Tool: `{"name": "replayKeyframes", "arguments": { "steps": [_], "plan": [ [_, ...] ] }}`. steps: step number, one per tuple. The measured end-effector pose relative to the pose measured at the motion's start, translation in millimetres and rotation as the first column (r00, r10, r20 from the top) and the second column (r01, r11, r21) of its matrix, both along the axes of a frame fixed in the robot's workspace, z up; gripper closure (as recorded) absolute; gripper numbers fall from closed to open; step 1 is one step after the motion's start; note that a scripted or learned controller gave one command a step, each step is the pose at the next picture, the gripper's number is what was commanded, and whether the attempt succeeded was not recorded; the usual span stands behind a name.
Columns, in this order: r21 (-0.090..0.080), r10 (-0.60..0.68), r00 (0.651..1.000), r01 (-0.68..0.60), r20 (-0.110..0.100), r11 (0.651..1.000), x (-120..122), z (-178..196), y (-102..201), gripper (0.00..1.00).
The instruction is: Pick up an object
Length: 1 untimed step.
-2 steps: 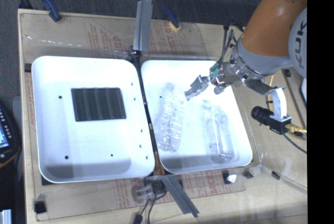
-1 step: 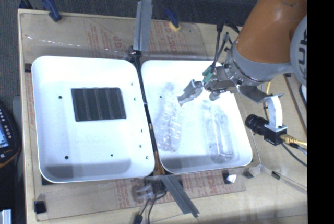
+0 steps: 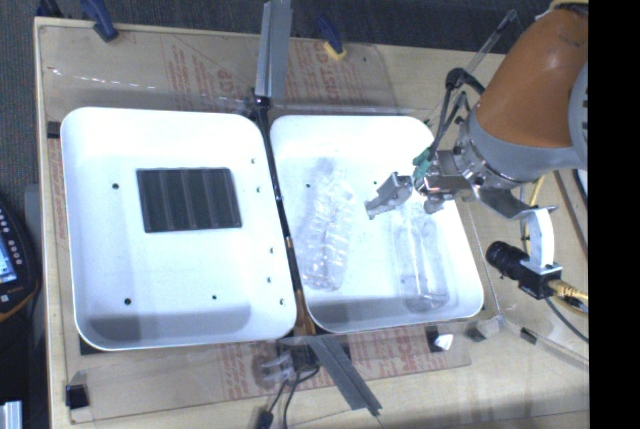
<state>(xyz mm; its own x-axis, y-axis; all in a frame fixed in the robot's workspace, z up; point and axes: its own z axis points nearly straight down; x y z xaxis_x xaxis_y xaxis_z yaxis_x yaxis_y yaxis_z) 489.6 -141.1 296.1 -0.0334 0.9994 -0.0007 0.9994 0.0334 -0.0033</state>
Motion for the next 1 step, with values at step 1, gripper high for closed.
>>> {"name": "replayKeyframes", "arguments": {
  "steps": [1],
  "plan": [
    [0.0, -0.016, 1.0, 0.016, 0.0, 1.0, -12.3, 1.2, 64.6, 0.0]
  ]
}}
